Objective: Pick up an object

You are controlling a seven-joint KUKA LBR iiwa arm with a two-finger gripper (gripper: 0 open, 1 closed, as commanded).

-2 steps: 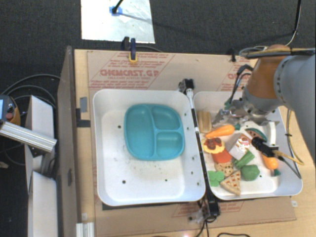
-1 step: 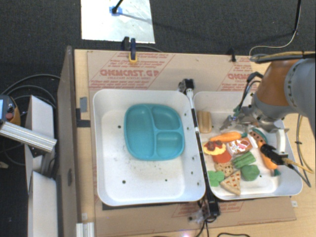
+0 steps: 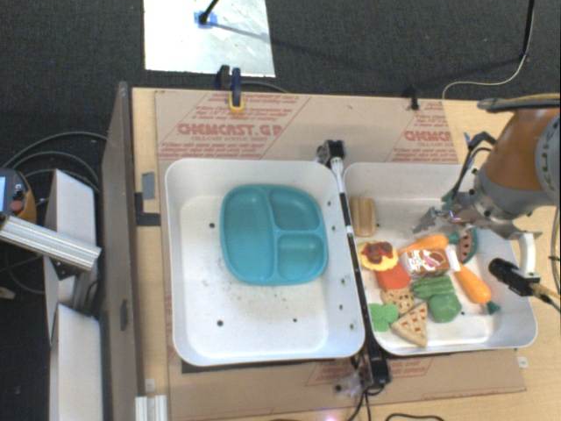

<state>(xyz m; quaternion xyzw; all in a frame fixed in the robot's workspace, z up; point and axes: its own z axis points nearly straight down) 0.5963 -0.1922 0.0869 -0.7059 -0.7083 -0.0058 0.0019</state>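
Toy food pieces (image 3: pixel 421 274) lie heaped in the right-hand white bin (image 3: pixel 517 327), crowded toward its near half. Nearest the front wall sits a tan pizza-like wedge (image 3: pixel 410 325), with a small green piece (image 3: pixel 383 314) just beside it on the left and a larger green vegetable (image 3: pixel 440 295) touching it behind. An orange carrot (image 3: pixel 474 284) lies at a slant to the right of the green vegetable. Farther back come a red and yellow round piece (image 3: pixel 379 254), a small printed packet (image 3: pixel 425 260) next to it, and a watermelon slice (image 3: pixel 465 244) at the heap's right side. A tan block (image 3: pixel 363 216) stands apart from the heap, close to the wall between the bins. The gripper (image 3: pixel 451 217) hangs low over the far edge of the heap, above an orange piece (image 3: pixel 431 242), on the grey arm (image 3: pixel 526 160) that reaches in from the right; whether it is open or closed cannot be told, and nothing can be seen held in it. In the left white bin (image 3: pixel 197 323) a teal divided plate (image 3: pixel 273 235) lies flat near the middle. Both bins rest on a printed cardboard sheet (image 3: pixel 263 117) covering the tabletop. At its far edge sits a blue and yellow clamp (image 3: pixel 233 88), and beyond that a silvery sheet (image 3: pixel 209 24) lies on dark carpet (image 3: pixel 61 42).
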